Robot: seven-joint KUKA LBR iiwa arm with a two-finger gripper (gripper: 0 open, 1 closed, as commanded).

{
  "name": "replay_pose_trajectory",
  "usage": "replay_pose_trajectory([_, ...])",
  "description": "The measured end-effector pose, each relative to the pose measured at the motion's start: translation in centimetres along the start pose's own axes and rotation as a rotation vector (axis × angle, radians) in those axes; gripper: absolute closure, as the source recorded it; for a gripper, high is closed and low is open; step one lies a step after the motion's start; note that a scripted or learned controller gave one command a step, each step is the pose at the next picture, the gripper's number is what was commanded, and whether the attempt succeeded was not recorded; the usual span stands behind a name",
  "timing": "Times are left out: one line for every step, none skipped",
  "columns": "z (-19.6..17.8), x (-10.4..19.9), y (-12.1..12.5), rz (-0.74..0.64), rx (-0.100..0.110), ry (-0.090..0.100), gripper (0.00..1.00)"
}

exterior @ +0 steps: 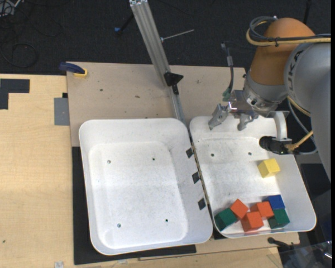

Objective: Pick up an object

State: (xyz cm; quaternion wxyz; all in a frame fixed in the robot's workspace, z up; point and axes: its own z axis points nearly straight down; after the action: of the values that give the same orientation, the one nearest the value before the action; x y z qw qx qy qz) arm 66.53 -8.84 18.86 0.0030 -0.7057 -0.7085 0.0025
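Gripper [231, 119] above far rim of right bin [301, 228], fingers spread, nothing between; yellow block [268, 167] alone mid-bin, well apart from cluster of blocks [253, 214] at near edge: probably light, rigid; grasp across opposite flat faces.

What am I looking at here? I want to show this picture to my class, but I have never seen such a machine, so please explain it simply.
This is one picture, taken by a fixed camera above a workbench, looking down at a slant. The grey machine with the orange band is a robot arm reaching in from the right. At its tip is a two-finger pincer, open and holding nothing, above the far end of the right bin. Two shallow white bins sit side by side; the left bin is beside it. In the right bin lie small blocks: a yellow block on its own, and a cluster at the near end of orange, green and blue blocks. The arm's job is to pick one up.
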Motion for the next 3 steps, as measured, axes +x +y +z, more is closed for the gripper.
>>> replay_pose_trajectory([4.9, -0.8, 0.2, 0.003, 0.000, -0.001, 0.00])
replay_pose_trajectory([3.5, -0.8, 0.3, 0.006, -0.004, 0.000, 1.00])
replay_pose_trajectory([-1.9, -1.7, 0.1, 0.004, -0.011, -0.001, 1.00])
